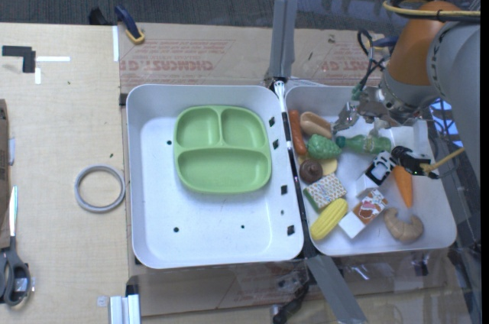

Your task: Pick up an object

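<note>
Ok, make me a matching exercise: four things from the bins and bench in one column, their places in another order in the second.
1. green divided plate
2. corn cob
3. tape ring
4. croissant

a. on the bench left of both bins
b. right bin, near right corner
c. left bin
d. right bin, near edge, beside the divider

Pairs: 1-c, 2-d, 3-a, 4-b

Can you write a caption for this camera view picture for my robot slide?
The robot arm's gripper hovers over the right bin of toy food, beside a green divided plate in the left bin.
</note>
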